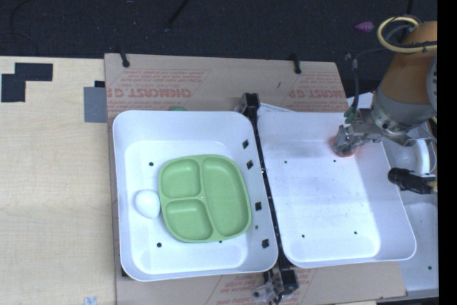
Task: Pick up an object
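Note:
My gripper (347,140) is low over the far right part of the right bin (321,225), at the end of the arm that reaches in from the right. A small reddish object (343,149) peeks out just under the gripper's tip, against the bin floor. Whether it is gripped cannot be made out. In the left bin (132,132) lies a green three-compartment plate (204,198). A small white egg-shaped object (148,203) rests against the plate's left edge.
The two bins meet at a black-clipped divider (258,175) on a cardboard sheet (214,86). A bit of green (176,108) shows behind the left bin's far rim. A black part of the arm (410,179) overhangs the right bin's right rim.

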Robot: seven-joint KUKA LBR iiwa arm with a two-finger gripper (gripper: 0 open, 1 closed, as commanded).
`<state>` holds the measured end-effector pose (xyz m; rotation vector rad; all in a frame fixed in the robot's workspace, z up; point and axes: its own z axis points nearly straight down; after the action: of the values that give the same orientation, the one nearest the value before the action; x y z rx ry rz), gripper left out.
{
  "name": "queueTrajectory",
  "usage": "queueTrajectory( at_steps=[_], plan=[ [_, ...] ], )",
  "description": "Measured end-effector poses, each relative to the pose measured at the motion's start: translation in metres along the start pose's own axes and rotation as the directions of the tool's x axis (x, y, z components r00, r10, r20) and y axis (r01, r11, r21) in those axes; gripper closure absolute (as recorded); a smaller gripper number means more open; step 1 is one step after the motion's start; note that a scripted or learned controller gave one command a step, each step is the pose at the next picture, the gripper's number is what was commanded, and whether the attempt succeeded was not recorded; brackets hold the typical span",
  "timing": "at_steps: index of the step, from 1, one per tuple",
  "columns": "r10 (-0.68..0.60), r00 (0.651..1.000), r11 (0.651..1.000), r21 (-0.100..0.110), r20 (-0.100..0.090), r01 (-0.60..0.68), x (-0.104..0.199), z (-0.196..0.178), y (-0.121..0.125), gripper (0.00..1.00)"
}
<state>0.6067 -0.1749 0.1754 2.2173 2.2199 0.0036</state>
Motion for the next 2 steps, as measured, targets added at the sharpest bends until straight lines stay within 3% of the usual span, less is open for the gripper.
queueTrajectory(
  at_steps=[1, 2],
  plan=[
    [0.000, 1.000, 1.000, 0.002, -0.001, 0.000, -0.001, -0.035, 0.001, 1.00],
    [-0.002, 1.000, 1.000, 0.009, -0.004, 0.002, 0.054, -0.027, -0.012, 1.00]
  ],
)
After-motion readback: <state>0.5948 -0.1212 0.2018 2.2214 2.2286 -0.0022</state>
